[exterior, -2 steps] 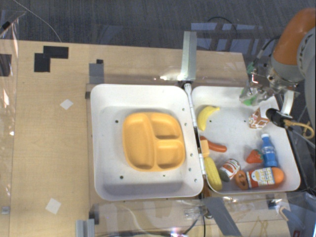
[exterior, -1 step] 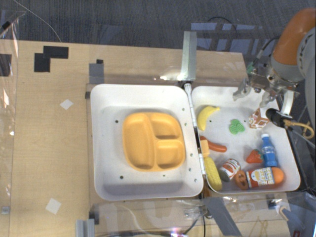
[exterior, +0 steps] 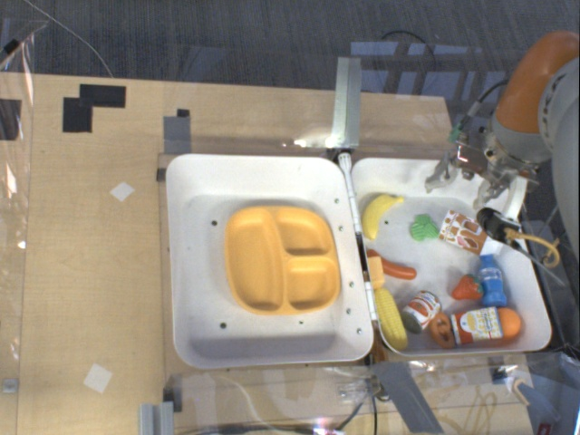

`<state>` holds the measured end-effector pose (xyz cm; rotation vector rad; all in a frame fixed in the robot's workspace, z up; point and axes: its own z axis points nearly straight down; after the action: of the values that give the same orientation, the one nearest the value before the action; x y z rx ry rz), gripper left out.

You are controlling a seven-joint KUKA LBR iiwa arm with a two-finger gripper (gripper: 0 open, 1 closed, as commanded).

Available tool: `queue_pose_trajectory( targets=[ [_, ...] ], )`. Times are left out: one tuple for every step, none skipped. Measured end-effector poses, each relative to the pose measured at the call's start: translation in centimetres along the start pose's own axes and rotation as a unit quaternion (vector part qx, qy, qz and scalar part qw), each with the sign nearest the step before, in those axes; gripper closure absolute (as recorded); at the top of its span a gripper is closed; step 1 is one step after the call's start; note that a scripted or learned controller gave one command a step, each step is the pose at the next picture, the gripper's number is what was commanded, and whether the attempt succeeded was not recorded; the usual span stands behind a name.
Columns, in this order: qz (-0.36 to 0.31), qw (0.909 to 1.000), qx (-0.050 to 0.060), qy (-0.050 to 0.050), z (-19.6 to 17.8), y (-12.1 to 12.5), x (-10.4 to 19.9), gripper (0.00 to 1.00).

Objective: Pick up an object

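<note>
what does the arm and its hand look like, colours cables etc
The arm is grey with a broad orange band above the wrist. Its hand is a metallic silver-grey assembly with thin prongs. Dark cables run along the wrist, and a black-tipped fitting with a yellowish cable hangs beside it.

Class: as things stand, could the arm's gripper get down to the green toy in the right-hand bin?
Probably yes. The green toy lies alone on bare bin floor, apart from the banana and the carton, and the gripper hangs nearby.

My pincer (exterior: 471, 178) hangs over the right bin (exterior: 426, 172), up at one o'clock. The toys sit in that bin, with the banana (exterior: 380, 212) at nine o'clock. The tray (exterior: 281, 258) lies in the left bin (exterior: 195, 270).
</note>
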<state>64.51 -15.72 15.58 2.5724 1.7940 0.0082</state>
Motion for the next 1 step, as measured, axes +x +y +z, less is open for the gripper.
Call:
queue_pose_trajectory(
  targets=[
    [0.122, 0.9925, -0.002, 0.001, 4.94, -3.15, 2.42, 0.0]
  ],
)
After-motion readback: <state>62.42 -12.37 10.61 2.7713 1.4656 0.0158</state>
